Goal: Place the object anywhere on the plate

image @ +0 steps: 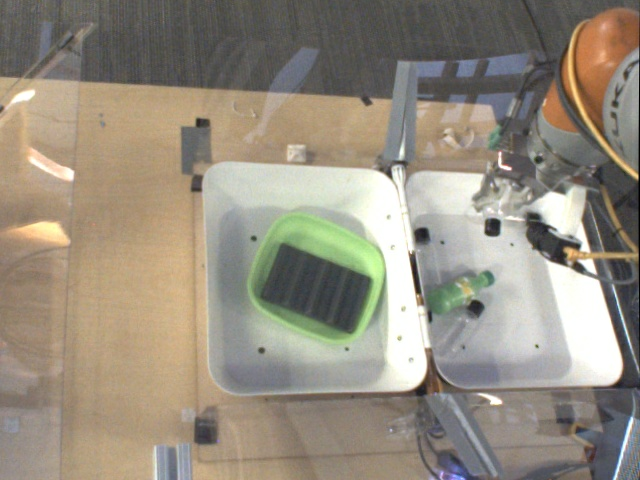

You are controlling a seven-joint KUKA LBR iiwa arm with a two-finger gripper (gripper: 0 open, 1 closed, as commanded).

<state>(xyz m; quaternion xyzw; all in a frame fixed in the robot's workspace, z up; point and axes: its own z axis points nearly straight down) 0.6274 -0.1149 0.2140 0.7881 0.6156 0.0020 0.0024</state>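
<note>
Here, green bottle (459,292) lying in right bin (590,368), cap up-right, tool (497,196) state unclear, green plate (316,290) left.

Light wooden bench (110,298), glare patches at left; dark grey ribbed carpet (250,13) beyond far edge.

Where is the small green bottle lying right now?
The small green bottle lies on its side in the right-hand white bin, near its left wall, across from the green plate in the other bin.

A green bottle (460,292) lies in the right bin (590,363); a green plate (316,278) sits in the left bin (225,268).
</note>
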